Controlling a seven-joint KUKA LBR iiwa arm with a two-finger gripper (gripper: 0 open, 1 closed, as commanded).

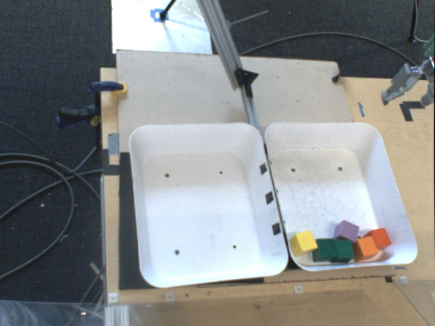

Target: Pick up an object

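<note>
Camera view, slanted look down on bench.

Gripper (410, 87) at far upper right, over bare wooden bench top (380, 100), outside both bins, well apart from the blocks. Partly cut off by the frame edge; spread or pressed together, cannot tell. Nothing seen held.

Task things: five small blocks clustered in near right corner of right bin (391, 175).
- yellow cube (303, 242), leftmost, close to the bin's inner wall
- green block (334, 250), just beside yellow, against the near wall
- purple cube (346, 230), tilted, behind green, touching or nearly so
- orange cube (366, 248), touching green on its right
- red cube (380, 238), beside orange, partly tucked behind it

Blocks packed tight, hemmed in by the near wall and by each other.

Surroundings:
- left bin (136, 182), rim against right bin's rim
- black tape squares (269, 197) along the shared rim
- grey metal pole (221, 32) running diagonally from top down to the seam between bins, with black clamp (245, 77) midway
- pale board (177, 87) behind the bins
- blue clamp (107, 87) and dark clamp (75, 117) at bench's left edge
- black cables (41, 182) looped on dark carpet at left

Hard to make out: exact contact between purple and green; far side of red cube.
</note>
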